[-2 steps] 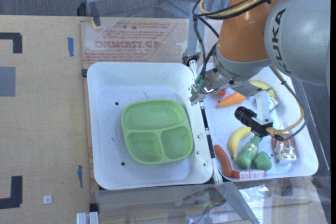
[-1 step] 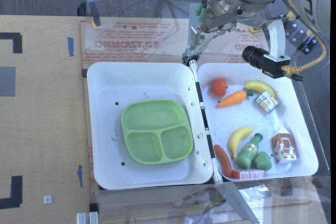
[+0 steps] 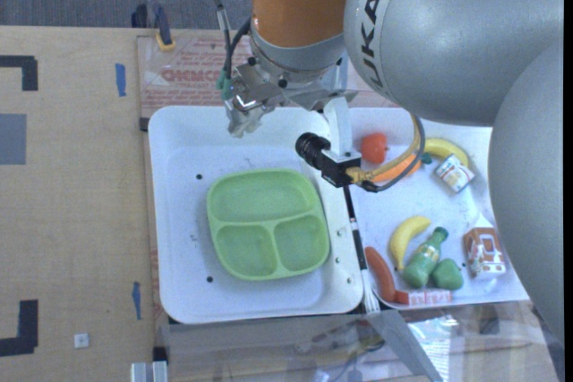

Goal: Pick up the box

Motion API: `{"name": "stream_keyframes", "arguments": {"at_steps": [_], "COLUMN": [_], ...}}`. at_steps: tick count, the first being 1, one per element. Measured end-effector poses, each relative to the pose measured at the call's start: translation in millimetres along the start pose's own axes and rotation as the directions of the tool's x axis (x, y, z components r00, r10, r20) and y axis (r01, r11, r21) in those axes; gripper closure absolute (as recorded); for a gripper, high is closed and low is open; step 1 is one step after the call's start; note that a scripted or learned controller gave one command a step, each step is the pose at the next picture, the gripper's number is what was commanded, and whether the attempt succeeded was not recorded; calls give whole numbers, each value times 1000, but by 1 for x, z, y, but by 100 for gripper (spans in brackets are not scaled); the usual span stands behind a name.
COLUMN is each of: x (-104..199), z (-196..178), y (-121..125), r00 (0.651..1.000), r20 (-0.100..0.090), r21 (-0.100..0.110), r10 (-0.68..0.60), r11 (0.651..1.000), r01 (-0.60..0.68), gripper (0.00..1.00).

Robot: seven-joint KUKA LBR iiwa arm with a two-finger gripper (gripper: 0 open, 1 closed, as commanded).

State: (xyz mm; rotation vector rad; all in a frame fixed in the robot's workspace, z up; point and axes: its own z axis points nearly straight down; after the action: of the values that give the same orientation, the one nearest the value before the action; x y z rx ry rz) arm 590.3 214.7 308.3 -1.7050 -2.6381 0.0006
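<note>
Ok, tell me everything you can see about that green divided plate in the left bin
The pale green plastic divided plate is a rounded rectangle with a raised rim and three compartments: one long one across the far side and two smaller ones nearer the camera. All three look bare. It lies flat, slightly turned, on the floor of the left shallow white bin, toward the right wall that it shares with the other bin. Nothing else touches it; the claw hangs above the bin's far edge, apart from the plate.

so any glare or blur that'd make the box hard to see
Camera view: the box at the right bin's edge is small and soft, its print unreadable; mild sheen on the arm, none on the box; the gripper looks slightly blurred.
</note>
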Motion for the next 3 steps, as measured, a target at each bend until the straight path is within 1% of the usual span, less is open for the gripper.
{"name": "stream_keyframes", "arguments": {"at_steps": [1,2,3], "x": [1,-18,-21], "z": [-11,211,211], "y": [1,-28,-28], "r00": [1000,994,993], "r20": [1,-2,2], "r21": [-4,-17,-18], "r10": [-3,112,115], "r11": [1000,994,993], "r01": [3,-112,-115], "gripper": [100,100,0]}}
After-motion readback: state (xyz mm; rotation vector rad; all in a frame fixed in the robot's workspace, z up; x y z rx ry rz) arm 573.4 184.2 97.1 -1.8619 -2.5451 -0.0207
